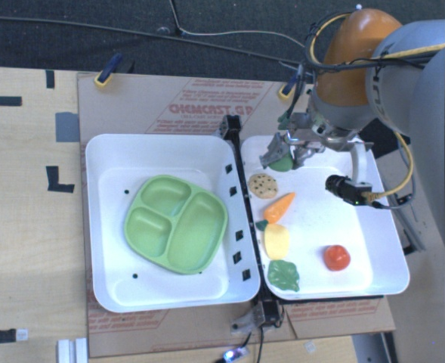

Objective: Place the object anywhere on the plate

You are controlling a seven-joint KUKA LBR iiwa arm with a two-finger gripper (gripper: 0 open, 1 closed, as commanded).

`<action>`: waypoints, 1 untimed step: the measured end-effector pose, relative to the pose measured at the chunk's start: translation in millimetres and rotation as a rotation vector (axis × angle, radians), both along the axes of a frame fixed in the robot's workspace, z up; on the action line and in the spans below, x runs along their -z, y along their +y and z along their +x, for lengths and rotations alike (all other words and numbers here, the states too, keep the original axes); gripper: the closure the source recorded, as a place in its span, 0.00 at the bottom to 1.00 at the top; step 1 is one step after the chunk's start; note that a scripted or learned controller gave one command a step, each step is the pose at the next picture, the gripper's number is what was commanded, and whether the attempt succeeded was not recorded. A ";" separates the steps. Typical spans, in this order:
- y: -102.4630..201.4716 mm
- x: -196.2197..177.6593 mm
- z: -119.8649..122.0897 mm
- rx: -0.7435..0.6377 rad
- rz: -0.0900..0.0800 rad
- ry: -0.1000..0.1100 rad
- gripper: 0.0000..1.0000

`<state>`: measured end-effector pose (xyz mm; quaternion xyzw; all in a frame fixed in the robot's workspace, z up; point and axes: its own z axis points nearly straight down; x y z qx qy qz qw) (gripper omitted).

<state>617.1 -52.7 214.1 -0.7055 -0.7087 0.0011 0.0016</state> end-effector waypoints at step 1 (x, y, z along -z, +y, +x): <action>41.6 7.5 -21.3 0.001 -0.001 0.001 1.00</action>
